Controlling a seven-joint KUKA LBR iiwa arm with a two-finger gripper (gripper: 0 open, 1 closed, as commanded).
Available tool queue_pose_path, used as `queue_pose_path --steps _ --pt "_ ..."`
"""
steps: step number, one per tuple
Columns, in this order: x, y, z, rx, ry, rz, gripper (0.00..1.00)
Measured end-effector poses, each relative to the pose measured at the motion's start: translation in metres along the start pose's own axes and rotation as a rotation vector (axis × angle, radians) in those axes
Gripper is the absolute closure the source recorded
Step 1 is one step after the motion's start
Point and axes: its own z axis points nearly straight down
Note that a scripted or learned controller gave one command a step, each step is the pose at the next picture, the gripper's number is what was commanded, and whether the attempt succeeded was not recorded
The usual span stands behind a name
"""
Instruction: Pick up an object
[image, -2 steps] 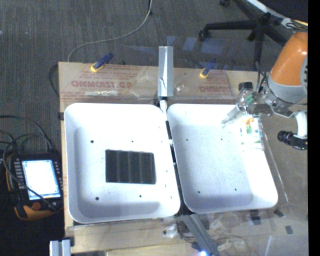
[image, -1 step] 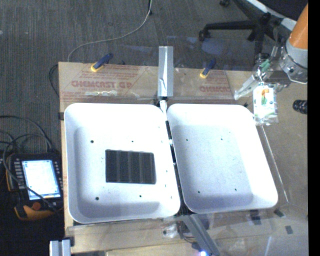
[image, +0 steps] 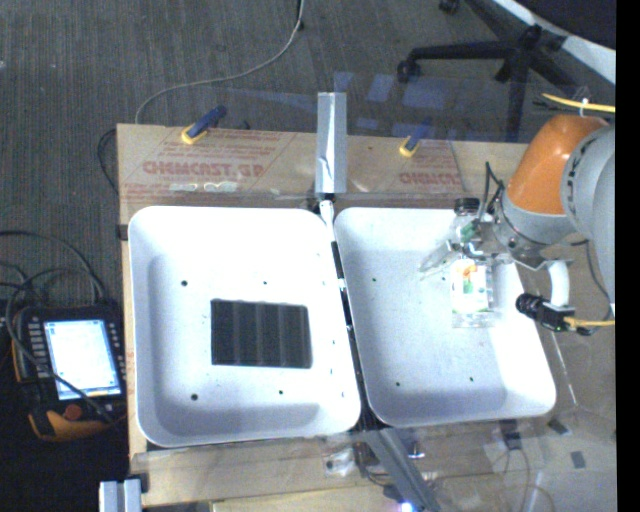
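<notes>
A flat black ribbed rectangle (image: 260, 333) lies in the middle of the left white bin (image: 160, 250). My gripper (image: 472, 290) hangs low over the upper right part of the right white bin (image: 400, 350), below the orange band of the arm (image: 550, 165). A small pale thing with orange and green marks (image: 466, 272) shows right at the gripper, but the view is too blurred to tell whether it is a separate object or held.
The two bins meet at a dark seam down the middle. A cardboard sheet (image: 220, 165) lies behind the bins. On the floor at the left sits a handheld screen unit (image: 75, 360). Cables hang off the arm at the right.
</notes>
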Motion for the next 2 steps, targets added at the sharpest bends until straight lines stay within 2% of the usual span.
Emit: queue_pose_path --steps 1,2 --pt "0.003 0.0 -0.008 0.002 0.002 -0.003 1.0" --pt "0.069 0.007 -0.078 0.01 -0.012 0.056 1.0"
